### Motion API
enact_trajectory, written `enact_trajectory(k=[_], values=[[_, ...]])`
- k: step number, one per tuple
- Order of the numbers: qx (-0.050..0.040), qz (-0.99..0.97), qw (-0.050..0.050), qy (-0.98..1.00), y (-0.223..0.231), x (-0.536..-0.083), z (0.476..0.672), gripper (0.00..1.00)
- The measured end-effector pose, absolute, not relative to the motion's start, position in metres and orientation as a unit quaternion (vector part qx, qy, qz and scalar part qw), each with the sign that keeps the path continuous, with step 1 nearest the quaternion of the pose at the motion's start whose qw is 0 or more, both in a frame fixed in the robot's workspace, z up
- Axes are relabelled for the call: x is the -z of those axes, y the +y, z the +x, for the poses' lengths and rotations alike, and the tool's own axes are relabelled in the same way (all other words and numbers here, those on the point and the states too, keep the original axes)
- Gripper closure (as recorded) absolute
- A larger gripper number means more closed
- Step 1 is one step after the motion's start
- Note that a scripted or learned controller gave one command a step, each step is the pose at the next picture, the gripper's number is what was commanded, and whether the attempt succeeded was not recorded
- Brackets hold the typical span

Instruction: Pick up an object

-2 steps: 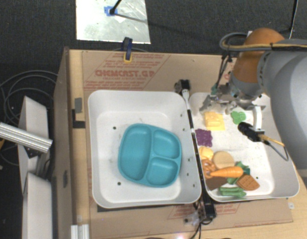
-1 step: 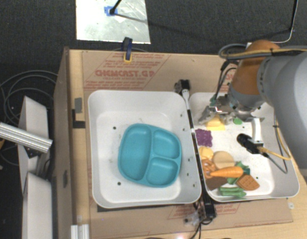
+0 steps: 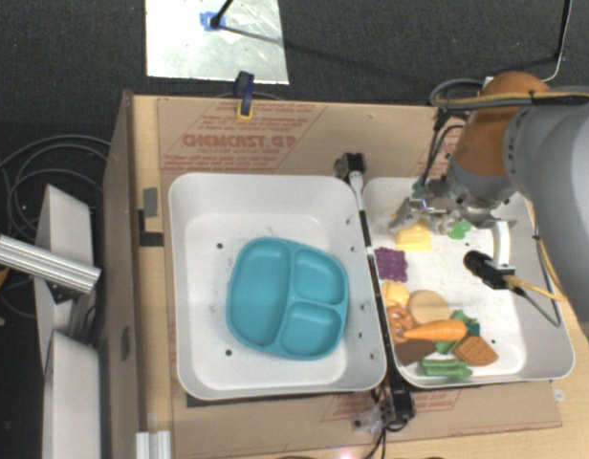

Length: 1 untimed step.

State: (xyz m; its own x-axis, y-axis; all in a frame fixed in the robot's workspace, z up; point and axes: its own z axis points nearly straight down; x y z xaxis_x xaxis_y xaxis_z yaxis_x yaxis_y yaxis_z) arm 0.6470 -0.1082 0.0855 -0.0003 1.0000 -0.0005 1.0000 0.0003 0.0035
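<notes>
In the right bin (image 3: 529, 328), my gripper (image 3: 421, 212) hangs over the yellow piece (image 3: 416, 239). Its width I can't tell. Next: drop, close.

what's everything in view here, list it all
left bin: 1, white, bench's left
divided plate: 1, blue, inside left bin
right bin: 1, white, bench's right
yellow piece: 1, yellow, right bin, beside gripper
grapes: 1 bunch, purple, right bin, by left wall
carrot: 1, orange, right bin, near end
brown piece: 1, brown, right bin, beside carrot
arm: 1, grey with orange band, from right
gripper: 1, grey, over right bin's far end
</notes>
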Motion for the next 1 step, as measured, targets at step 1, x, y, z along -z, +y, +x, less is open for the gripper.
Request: enact_trajectory(k=[1], values=[[-0.0018, 0.705, 0.002, 0.709, -0.1090, -0.0859, 0.6704, 0.00]])
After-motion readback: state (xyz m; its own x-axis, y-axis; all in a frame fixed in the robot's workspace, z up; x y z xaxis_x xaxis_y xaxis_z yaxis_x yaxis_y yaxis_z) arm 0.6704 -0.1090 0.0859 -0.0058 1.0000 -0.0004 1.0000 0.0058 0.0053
